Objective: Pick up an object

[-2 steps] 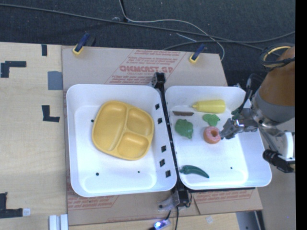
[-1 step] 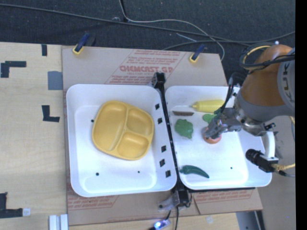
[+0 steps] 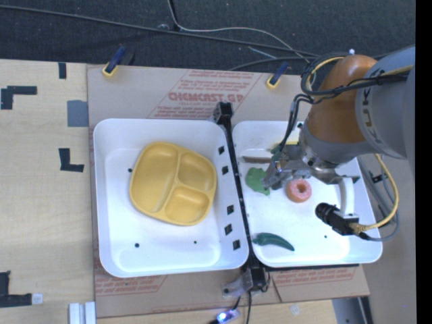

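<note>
Nothing looks lifted yet: the end effector [image 3: 278, 174] hangs low in the right bin [image 3: 364, 252], just beside a soft-looking green leafy piece [image 3: 256, 180] and a glazed pink doughnut [image 3: 298, 191] (whether it is apart or together I cannot tell). A glossy dark-green pepper [image 3: 273, 241] lies nearer the front; a moulded yellow divided plate [image 3: 173, 182] fills the left bin [image 3: 108, 181]

One fixed cam above bench, looking down at a slant on both white bins [image 3: 101, 181]; arm [image 3: 378, 106] enters from right.
</note>
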You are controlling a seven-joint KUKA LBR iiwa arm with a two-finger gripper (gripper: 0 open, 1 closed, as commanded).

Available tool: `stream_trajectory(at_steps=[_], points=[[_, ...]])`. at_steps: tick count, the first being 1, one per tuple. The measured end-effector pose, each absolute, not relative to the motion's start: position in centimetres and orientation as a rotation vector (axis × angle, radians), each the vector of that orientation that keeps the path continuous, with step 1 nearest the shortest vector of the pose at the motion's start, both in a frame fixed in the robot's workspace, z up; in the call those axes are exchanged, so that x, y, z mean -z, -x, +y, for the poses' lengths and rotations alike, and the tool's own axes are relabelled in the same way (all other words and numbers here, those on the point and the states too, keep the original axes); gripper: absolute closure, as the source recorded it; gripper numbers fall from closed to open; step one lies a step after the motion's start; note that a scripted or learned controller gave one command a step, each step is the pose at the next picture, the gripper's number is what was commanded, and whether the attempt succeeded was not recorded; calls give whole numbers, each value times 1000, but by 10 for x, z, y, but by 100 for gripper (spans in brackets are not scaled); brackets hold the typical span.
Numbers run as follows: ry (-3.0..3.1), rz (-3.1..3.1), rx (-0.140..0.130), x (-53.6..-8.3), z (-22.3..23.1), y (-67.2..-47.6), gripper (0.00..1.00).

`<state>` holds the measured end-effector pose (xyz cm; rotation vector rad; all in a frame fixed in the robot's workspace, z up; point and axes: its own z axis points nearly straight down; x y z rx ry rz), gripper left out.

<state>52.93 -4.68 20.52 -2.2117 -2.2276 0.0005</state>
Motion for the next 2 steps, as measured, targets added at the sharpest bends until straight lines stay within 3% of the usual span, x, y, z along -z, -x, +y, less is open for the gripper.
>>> stream_trajectory(at_steps=[2], points=[[2212, -2228, -2, -203, 68, -540, 100]])
